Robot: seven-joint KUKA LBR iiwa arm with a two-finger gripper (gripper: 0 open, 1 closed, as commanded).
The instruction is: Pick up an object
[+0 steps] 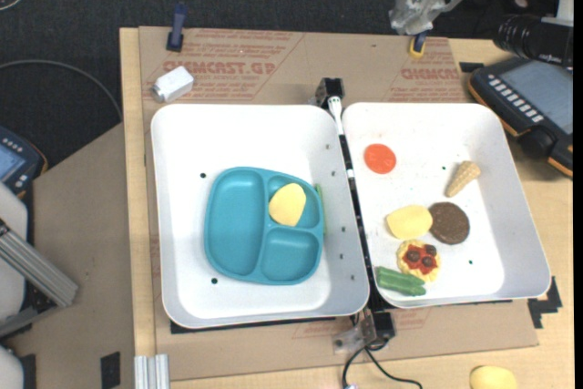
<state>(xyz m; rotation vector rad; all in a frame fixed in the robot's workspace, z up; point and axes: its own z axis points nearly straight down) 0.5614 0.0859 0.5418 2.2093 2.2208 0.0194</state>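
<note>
Presently, nothing lifted. Claw [419,34] hangs high at 1 o'clock, above the table's [273,59] cardboard and beyond the right bin [510,196]; whether it is spread or pressed together cannot be told, and nothing shows in it.

Right bin stock: orange disc [380,158], cone [462,178], yellow piece [408,220], brown cookie [449,222], pizza slice [419,261], green bean [401,281].

Left bin [182,159]: blue divided plate [241,228] holding a lemon [288,205] (upper right compartment).

Remaining: descent, grasp, lift.

Writing: red print on the cardboard, blurred, not legible.
</note>
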